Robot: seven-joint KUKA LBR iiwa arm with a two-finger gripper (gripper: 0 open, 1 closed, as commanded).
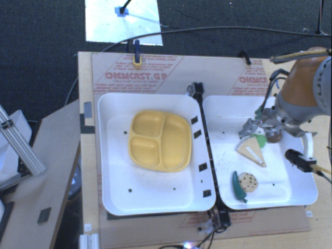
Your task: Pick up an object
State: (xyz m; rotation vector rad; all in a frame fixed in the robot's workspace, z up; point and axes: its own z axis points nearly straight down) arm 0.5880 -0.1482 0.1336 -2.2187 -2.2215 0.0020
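Cookie (248, 182): lying flat at the front of the right bin (228, 113), touching a green pod (238, 187) that is lying just to its left.
Wedge (251, 152): the likeliest thing to pick; it is lying flat near the middle of the right bin, just behind the cookie and apart from it, its point aiming toward the front right.
Handling: it is looking like a light, stiff toy piece with smooth faces, so it is likely to be slipping if it is pinched across the taper.
Hold: closing on the two long slanting sides near the broad end is seeming the safest choice, since the thin tip is offering little to bear on.
Pincer (250, 128): hovering just behind the wedge's broad end, low over the bin floor; nothing is showing in its grasp. I cannot tell how far open it is, nor whether it is touching the wedge.
Round thing (271, 135): a small brown and green item is sitting just right of the pincer, under the wrist.
Plate (160, 140): a yellow divided plate is lying in the left bin (119, 191), well apart from the pincer.
Worktop (155, 71): carrying both bins side by side.
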